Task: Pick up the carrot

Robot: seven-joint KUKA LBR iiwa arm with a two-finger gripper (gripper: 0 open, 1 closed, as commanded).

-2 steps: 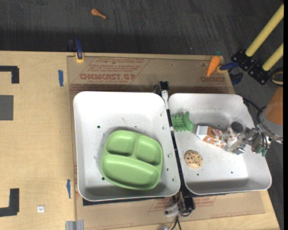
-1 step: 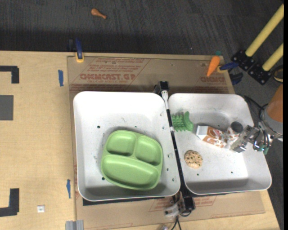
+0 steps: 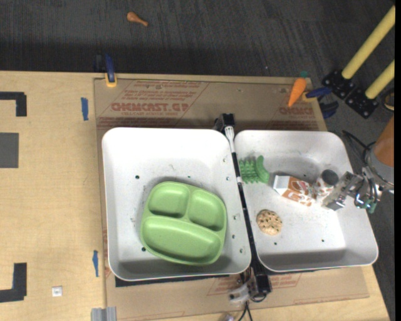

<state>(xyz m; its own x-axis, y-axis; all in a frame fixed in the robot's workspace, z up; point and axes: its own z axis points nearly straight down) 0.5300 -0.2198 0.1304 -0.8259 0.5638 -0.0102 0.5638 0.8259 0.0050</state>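
Observation:
The carrot (image 3: 296, 91), small and orange with a green top, lies on the cardboard behind the far edge of the right bin (image 3: 313, 141), outside both bins. My gripper (image 3: 340, 193) reaches in from the right and hangs low over the right side of the right bin, well in front of the carrot and to its right. It sits beside an orange and white packet (image 3: 297, 190) and a small dark round piece (image 3: 328, 177). I see nothing held in it.
The right bin also holds a green ridged toy (image 3: 254, 170) and a cookie (image 3: 269, 221). A green divided plate (image 3: 183, 221) lies in the left bin (image 3: 125, 150). Yellow poles with black clamps (image 3: 351, 84) stand at the back right. A small orange item (image 3: 136, 19) lies on the floor.

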